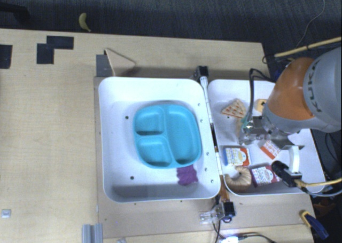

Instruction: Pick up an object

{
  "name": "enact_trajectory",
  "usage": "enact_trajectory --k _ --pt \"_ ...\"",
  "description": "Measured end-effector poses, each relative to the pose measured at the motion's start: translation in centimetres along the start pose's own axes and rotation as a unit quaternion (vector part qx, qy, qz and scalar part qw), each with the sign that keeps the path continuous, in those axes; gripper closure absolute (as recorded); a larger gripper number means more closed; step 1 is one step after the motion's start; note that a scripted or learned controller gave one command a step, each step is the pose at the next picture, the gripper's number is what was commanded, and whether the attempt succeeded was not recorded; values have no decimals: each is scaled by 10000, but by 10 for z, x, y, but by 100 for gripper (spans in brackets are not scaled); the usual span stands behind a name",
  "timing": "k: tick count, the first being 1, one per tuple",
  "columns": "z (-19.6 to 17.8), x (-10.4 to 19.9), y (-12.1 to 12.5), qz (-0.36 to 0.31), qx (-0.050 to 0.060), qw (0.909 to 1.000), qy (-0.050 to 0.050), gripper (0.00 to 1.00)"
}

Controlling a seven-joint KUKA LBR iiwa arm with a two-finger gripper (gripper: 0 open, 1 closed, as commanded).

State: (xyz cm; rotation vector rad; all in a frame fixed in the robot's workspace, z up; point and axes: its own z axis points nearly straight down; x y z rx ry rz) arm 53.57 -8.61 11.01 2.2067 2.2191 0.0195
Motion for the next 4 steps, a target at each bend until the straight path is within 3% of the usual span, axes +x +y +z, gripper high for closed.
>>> enact_trajectory --k 1,2,3,4 --pt "0 0 0 -2 0 10000 0 0" --pt "-11 1 2 -12 -16 10000 4 100" --pt "-11 1 2 -14 -16 10000 4 0" --pt "19 0 -35 16 -24 10000 -4 0"
